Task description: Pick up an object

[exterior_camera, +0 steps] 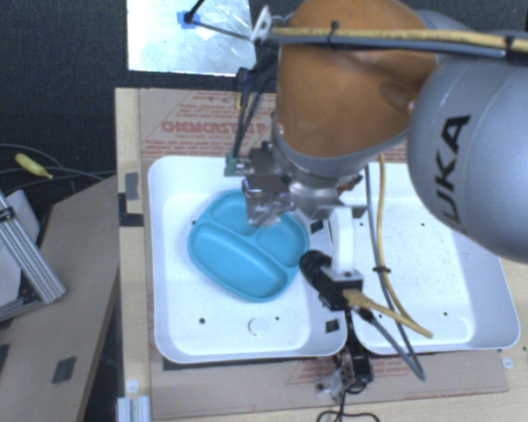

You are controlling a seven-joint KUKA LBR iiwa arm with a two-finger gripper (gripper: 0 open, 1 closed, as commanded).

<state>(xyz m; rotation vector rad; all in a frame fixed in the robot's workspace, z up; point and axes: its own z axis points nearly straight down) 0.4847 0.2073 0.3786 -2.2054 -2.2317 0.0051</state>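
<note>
Over the left bin (172,323), your gripper (262,207) sits low on the blue divided plate (238,258). You cannot tell its grip. Plate looks unlifted, so picking remains.

We are seeing a dark carpet (53,60) behind, a shiny sheet (189,25) lying on it, and a brown table (79,262) at left.

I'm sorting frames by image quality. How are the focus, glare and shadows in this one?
Camera view: the blue divided plate and left bin are fairly sharp; the arm, close to the lens, looks large and soft; the foil sheet at the top glares bright white; lighting is even, with only a faint shadow under the gripper.
</note>
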